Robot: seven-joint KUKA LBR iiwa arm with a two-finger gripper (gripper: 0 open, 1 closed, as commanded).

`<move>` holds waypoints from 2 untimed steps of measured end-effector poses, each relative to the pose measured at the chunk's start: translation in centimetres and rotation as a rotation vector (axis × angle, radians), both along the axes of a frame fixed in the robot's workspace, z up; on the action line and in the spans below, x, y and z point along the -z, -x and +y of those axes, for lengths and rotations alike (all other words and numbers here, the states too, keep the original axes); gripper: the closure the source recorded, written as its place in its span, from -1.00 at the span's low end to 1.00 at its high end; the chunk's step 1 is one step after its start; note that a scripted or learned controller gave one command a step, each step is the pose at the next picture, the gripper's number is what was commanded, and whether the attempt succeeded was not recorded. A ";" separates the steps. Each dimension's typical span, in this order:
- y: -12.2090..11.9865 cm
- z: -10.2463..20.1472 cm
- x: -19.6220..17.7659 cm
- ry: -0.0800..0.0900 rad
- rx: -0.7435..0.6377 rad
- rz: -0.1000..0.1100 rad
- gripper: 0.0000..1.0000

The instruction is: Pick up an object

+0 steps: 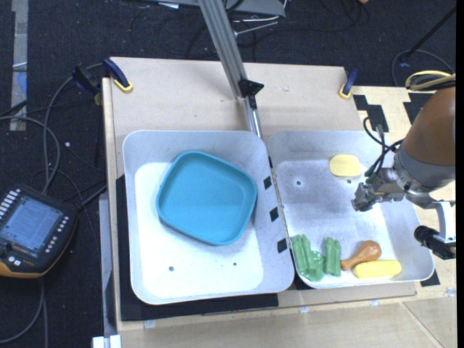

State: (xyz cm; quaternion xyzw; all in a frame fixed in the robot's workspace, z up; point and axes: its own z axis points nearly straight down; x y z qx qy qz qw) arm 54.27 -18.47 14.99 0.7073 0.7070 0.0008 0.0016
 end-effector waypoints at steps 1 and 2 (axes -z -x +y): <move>0.9 0.3 -5.3 0.000 -0.001 0.000 1.00; 0.8 0.3 -8.0 -0.001 -0.001 0.001 1.00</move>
